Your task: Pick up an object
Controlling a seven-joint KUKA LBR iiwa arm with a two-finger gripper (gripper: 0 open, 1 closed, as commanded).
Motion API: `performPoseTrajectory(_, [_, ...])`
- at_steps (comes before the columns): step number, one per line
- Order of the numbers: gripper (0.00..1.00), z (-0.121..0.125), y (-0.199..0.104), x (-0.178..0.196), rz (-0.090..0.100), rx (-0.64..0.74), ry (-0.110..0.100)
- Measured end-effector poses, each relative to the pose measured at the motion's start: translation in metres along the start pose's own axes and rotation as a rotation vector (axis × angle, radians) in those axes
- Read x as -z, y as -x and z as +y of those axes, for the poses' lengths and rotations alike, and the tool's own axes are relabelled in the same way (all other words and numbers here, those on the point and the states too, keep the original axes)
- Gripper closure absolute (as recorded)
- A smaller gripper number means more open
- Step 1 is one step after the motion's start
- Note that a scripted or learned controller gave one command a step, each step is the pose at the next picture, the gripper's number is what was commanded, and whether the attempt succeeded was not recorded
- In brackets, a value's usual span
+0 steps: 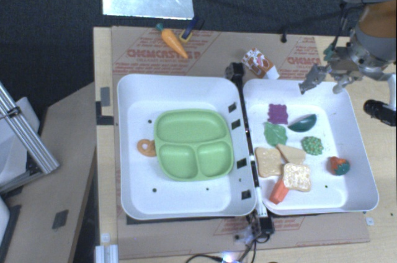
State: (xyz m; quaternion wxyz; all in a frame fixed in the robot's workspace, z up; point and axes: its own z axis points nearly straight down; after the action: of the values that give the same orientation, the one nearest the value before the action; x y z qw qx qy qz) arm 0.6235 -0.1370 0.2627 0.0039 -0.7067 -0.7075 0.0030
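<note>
A grey KUKA arm's two-finger gripper [325,77] hangs over the 1 o'clock corner of the right white bin [356,131], its fingers [308,83] spread wide and holding nothing, with no object between them. The candidates for the pick lie clustered lower in that bin: a purple toy piece [278,113] near the centre, a dark teal piece [302,123] at its 3 o'clock, a green leafy piece [275,132] just below, a round speckled green piece [312,145], two toast slices [268,161] [297,177] overlapping or nearly so, an orange-red carrot-like piece [279,191] touching the lower slice, and a small red-and-green piece [338,165] at 4 o'clock. The left white bin [133,131] carries a green divided plate [193,144] with a small pretzel-like ring [146,147] just beside it at 9 o'clock; a toy carrot [173,43] and a small packet [259,62] rest on the bench beyond the bins. Risks appear to stem from crowding and flatness: the toast and leafy pieces lie low against the floor, so fingers could slide over them or close on air, while a descent into the cluster might pinch two pieces at once or shove neighbours aside. A drop straight down from the present spot would likely meet bare bin floor or strike the near wall.
</note>
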Motion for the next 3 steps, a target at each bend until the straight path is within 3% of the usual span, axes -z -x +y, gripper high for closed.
performPoseTrajectory(1, [0.00,0.002,0.000,0.007,-0.002,0.002,0.012])
performPoseTrajectory(3, [0.00,0.009,-0.015,-0.092,-0.001,0.006,0.009])
